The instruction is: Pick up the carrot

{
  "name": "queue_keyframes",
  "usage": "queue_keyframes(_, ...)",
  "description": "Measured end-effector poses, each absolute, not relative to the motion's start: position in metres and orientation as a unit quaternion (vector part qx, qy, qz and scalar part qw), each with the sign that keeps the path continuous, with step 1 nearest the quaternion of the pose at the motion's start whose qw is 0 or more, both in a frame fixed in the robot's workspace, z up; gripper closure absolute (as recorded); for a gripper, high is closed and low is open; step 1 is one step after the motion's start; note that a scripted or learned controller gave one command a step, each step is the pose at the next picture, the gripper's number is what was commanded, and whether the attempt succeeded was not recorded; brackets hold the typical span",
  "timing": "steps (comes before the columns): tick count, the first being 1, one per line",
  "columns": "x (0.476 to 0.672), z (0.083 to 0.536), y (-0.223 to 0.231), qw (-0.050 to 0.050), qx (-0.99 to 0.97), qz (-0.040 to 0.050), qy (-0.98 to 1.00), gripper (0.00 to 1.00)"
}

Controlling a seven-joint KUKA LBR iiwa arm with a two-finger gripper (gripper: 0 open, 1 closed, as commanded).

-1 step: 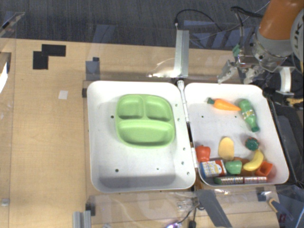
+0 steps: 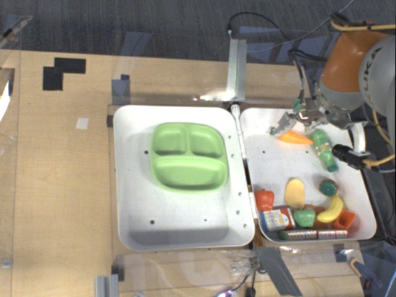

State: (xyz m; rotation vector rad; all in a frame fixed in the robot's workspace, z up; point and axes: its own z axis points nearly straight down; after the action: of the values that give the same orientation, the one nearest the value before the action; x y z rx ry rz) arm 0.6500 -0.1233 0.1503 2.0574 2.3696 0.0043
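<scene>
arm (image 2: 362,60) reaching low from right, wrist just above carrot (image 2: 296,138)

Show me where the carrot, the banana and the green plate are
carrot (image 2: 296,138): camera view, middle of its orange body, right bin.
banana (image 2: 331,210): camera view, middle of its yellow curve, right bin.
green plate (image 2: 185,173): camera view, floor of its large front compartment, left bin.

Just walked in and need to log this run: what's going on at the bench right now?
A KUKA arm reaches in from the right with its gripper low at the far end of the right bin, right beside the carrot. The carrot lies on the bin floor, not yet lifted. More toy food, including a banana and a red pepper, sits toward the bin's near end. The left bin holds a green divided plate.
</scene>
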Motion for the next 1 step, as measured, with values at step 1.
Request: queue_keyframes(1, 0.6584, 0.0878, -0.1562, 0.004, 0.623, 0.0022, 0.782, 0.00)
